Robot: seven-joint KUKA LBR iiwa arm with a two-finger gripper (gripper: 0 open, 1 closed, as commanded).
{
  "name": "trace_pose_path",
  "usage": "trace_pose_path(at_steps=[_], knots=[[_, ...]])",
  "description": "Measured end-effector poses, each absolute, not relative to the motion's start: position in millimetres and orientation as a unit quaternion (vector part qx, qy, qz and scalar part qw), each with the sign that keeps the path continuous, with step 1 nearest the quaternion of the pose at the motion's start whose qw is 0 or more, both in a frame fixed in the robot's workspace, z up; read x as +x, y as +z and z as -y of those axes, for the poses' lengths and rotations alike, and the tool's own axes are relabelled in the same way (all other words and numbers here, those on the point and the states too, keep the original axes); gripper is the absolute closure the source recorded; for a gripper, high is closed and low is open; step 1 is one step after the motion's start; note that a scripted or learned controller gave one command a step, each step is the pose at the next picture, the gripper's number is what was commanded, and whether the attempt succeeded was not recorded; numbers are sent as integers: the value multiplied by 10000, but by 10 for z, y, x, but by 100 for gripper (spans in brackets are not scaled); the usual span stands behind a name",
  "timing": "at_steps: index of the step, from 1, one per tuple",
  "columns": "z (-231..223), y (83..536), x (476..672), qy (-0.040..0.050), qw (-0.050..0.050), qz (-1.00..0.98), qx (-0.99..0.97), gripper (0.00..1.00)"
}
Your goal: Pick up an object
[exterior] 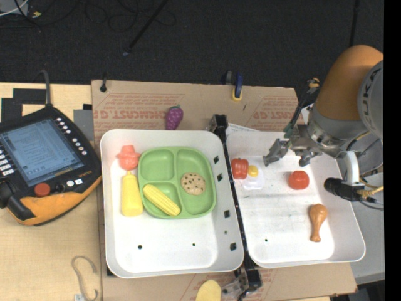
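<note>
The arm is cut off by the right edge. A yellow object at the bottom edge is partly cropped. Small parts beside it are too blurred to identify. Screen text on the handheld controller is illegible.

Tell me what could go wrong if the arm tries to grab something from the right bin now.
The gripper hovers above the red tomato; being round, it could roll off the fingers. The red pepper and small yellow piece sit touching near the divider, so a grab there might catch both or hit the bin wall. The drumstick is narrow and could twist.
</note>
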State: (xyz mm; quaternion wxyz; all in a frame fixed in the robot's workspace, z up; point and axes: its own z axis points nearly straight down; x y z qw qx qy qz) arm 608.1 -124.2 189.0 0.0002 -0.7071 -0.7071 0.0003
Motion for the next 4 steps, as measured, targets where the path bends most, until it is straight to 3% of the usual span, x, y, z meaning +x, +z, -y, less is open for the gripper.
trace_pose_path(at_steps=[2, 3, 4], knots=[[1134, 858, 6027, 1, 5, 7071, -7072, 0], [1147, 999, 6039, -15, 1, 7060, -7082, 100], [1189, 1632, 6027, -10, -13, 7061, -7081, 100]])
